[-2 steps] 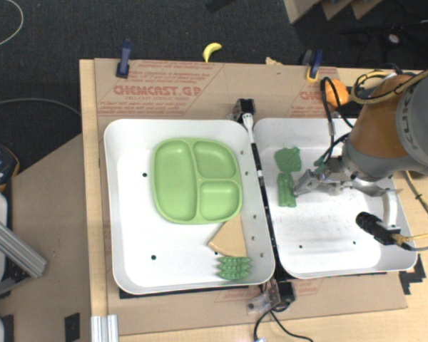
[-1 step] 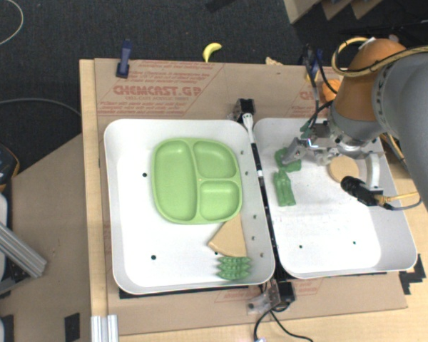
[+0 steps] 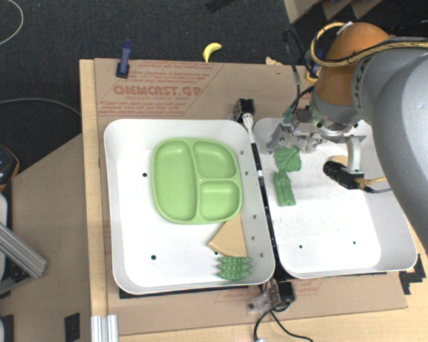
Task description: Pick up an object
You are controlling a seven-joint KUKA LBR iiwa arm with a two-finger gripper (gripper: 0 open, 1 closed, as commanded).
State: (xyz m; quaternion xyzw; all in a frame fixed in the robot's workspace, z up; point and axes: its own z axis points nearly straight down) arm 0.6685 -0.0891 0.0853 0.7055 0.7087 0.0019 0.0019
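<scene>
The gripper [image 3: 294, 138] is low in the right bin [image 3: 342, 251], near its upper left corner, touching one green object [image 3: 285, 177]; its opening I cannot tell. Left bin [image 3: 125, 212]: one divided plate [image 3: 196, 180].

Two shallow white plastic bins sit side by side on the brown cardboard-topped bench [image 3: 164, 91]. In the left bin [image 3: 125, 212], a light green three-compartment plastic plate [image 3: 196, 180] lies in the middle. A tan wedge-shaped slice [image 3: 230, 241] lies just in front of the plate, at the bin's right wall, and a small green ridged toy [image 3: 232, 267] lies just in front of the slice. In the right bin [image 3: 342, 241], a green leafy toy vegetable [image 3: 285, 175] lies near the left wall, toward the back. The gripper [image 3: 294, 135] sits directly behind it, over the bin's back left corner. A small yellow banana-shaped piece [image 3: 211, 49] lies on the floor behind the bench.
</scene>
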